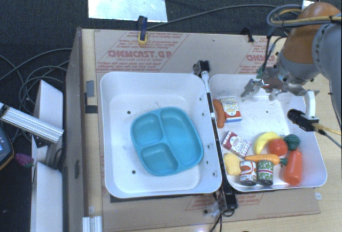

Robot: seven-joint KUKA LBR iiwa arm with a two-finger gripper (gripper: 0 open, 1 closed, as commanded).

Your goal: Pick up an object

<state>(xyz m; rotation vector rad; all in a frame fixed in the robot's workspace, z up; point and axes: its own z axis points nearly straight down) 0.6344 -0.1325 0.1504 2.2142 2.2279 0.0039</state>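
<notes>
looking down on this one, i'm using the banana (265, 140) as my anchor for everything. biggest first: the left bin (115, 98) sits well off to the banana's left, and the right bin (270, 114) is the one the banana lies in. the grey arm (328, 49) comes in up and to the right of the banana. the blue plate (166, 140), three compartments, lies flat in the left bin, well left of the banana.

the gripper (263, 89) hangs up-picture from the banana over the far end of the right bin, fingers spread apart, nothing between them, not touching any item.

pickable stuff, all in the right bin:
- red-orange piece (293, 167) down-right of the banana
- hot dog (217, 111) up-left of it, along the bin's left wall
- carton (231, 109) also up-left, just beside the hot dog
- packet (235, 144) left of the banana
- carrot (262, 159) just below it
- two cans (257, 172) below that, side by side
- tomato (277, 147) touching the banana's right end
- green piece (292, 141) further right
- yellow lump (231, 163) down-left
</notes>
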